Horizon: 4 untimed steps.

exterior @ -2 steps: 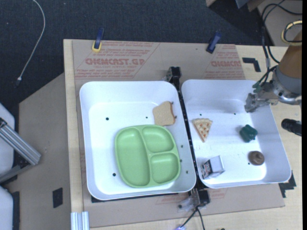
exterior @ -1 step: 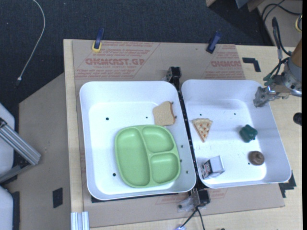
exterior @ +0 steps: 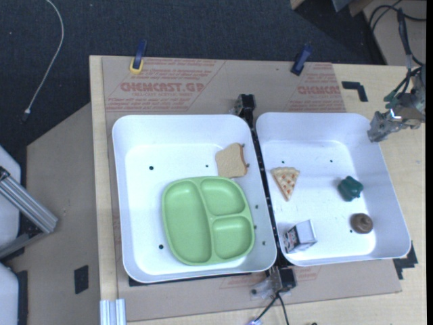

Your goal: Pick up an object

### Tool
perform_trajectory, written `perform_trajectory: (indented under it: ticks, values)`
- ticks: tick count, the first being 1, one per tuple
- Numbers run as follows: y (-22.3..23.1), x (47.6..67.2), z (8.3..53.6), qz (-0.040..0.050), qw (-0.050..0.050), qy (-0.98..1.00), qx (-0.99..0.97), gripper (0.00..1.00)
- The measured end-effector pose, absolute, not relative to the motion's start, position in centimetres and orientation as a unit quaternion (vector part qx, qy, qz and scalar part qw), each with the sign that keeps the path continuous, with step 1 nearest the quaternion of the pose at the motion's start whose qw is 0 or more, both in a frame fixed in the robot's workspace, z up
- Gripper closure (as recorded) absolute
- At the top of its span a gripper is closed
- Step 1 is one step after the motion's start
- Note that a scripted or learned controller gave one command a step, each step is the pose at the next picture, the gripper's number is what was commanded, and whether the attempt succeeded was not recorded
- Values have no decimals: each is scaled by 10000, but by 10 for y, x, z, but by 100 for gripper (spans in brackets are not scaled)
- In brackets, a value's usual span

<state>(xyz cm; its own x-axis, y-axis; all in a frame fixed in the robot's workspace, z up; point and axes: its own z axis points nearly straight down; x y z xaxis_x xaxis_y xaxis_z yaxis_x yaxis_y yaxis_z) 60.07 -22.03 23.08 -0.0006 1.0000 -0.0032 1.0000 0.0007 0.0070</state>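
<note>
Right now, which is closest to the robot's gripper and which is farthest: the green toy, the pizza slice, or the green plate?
From the gripper at the right bin's far right corner:
1. Green toy, right bin, right side.
2. Pizza slice, right bin, left side.
3. Green plate, left bin.

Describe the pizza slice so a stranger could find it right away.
Look in the right bin, near its left wall. The pizza slice is a flat tan triangle with red spots, pointing toward the camera; nothing else in that bin is triangular.
</note>
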Motion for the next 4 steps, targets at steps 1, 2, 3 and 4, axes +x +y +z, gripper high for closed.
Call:
perform_trajectory:
  ticks: [1,2,3,4]
  values:
    - [-169,604,241,9,0,7091,7051,100]
    - [-122,613,240,2,-6,7087,7056,100]
    - [-74,618,232,1,-12,7089,7053,100]
    - [-18,615,220,-1,-20,7092,7050,100]
